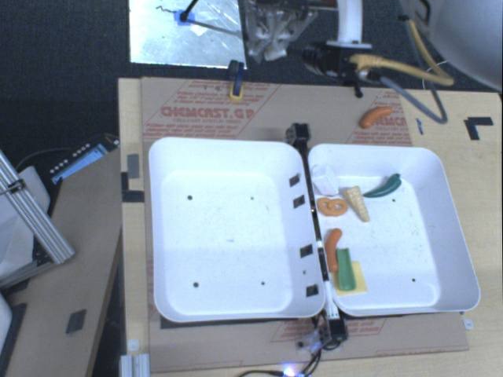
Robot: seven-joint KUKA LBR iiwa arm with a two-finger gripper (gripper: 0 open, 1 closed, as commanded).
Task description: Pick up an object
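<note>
We're looking at a robotics lab, prob. a test cell. Two white bins (228, 151) clipped side by side on a board printed "CHEMCAST GP" (208, 110); aluminium framing (31, 218) at left; dark carpet floor; loose cables (409, 69) by the arm's base; small toy foods (346, 234) as test items. No home or shop furnishings.

"CHEMCAST GP" on the brown board (206, 110)
</note>
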